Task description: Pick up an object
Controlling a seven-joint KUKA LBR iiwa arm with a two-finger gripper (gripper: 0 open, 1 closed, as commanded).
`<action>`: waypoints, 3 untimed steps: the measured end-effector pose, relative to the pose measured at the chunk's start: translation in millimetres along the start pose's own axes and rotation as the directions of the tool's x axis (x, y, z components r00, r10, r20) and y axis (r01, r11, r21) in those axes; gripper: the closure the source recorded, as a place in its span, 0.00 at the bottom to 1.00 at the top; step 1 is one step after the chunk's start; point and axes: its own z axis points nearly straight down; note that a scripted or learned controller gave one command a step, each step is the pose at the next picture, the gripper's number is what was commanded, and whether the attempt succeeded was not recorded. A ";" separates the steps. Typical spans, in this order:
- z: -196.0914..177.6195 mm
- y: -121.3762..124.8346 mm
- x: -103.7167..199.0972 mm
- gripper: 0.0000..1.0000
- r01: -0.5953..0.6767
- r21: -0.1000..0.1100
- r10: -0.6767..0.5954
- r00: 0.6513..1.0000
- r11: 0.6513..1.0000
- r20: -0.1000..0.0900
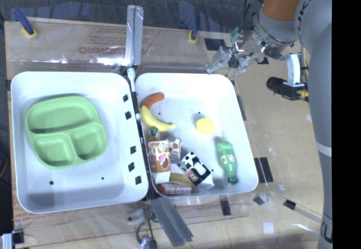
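In the right bin [240, 124] you have the whole pile to choose from; a yellow banana [154, 120] lies near the left wall, with a red sausage [153, 99] just above it and touching its upper end; a small yellow ball [205, 125] sits alone toward the middle, well apart from the rest; a green bottle [227, 161] lies on its side near the right wall, cap toward the top of the view; along the left wall and the near edge you can see a printed carton [161, 155], a black-and-white patterned box [195, 168] and a bread-like item [180, 180] crowded together and touching. The left bin [22, 186] holds a green divided tray [66, 130]. On the tabletop [282, 146] a grey strip [135, 35] stands above the seam between the bins. Your arm [293, 0] comes in from the upper right, wrist bent toward the bins; the pincer [227, 61] hangs above the right bin's far right corner, outside the rim, nothing between its fingers; whether they are spread or pressed together you cannot tell from here.
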 end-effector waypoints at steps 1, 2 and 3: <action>132.8 -19.1 9.0 0.00 0.021 0.001 -0.021 1.000 1.000 0.000; 99.6 -17.6 24.9 0.00 0.321 -0.005 -0.321 0.947 0.947 0.003; 195.3 -6.3 37.1 0.00 0.395 -0.004 -0.395 0.919 0.919 0.002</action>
